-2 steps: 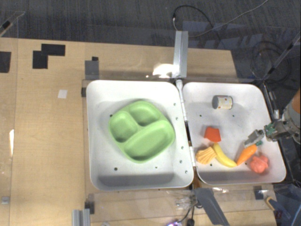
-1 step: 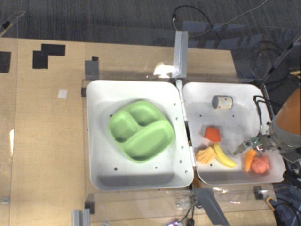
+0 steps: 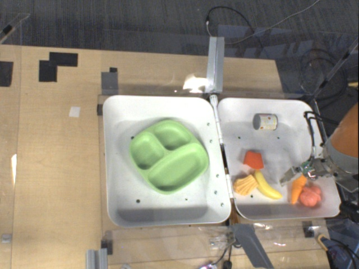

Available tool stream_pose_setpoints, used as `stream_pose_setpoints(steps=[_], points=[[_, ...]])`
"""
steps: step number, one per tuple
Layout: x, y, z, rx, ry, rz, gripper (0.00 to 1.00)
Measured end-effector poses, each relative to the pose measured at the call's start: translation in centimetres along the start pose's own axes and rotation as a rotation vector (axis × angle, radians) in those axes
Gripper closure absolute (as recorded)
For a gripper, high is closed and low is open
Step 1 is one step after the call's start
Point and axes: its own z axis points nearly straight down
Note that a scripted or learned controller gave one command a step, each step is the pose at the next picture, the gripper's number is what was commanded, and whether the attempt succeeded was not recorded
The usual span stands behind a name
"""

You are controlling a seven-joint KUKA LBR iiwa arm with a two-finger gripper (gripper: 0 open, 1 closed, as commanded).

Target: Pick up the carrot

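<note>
The orange carrot [image 3: 297, 190] lies near the front right corner of the right bin [image 3: 280, 108], its upper end pointing toward the arm. My gripper [image 3: 299, 174] reaches in from the right and sits low over that upper end. It is open, with one grey finger [image 3: 288, 176] out to the carrot's left and the other close to its right. The carrot rests on the bin floor and is not lifted.
A pink round fruit [image 3: 311, 196] touches the carrot's right side. A banana [image 3: 267, 186], a yellow ridged piece [image 3: 244, 185] and a red-orange wedge [image 3: 253, 159] lie to the left, with a small can [image 3: 265, 121] at the back. The left bin holds a green divided plate [image 3: 168, 154].
</note>
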Motion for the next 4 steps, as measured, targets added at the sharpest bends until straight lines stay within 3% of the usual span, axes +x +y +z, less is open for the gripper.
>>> stream_pose_setpoints(steps=[1, 2, 3, 4], points=[[5.2, 3.4, -7.7, 0.001, 0.001, 0.018, 1.00], [5.2, 3.4, -7.7, 0.001, 0.001, 0.018, 0.00], [0.5, 1.5, 0.6, -0.012, -0.001, 0.135, 0.00], [0.0, 0.5, 1.4, -0.013, -0.002, 0.186, 0.00]])
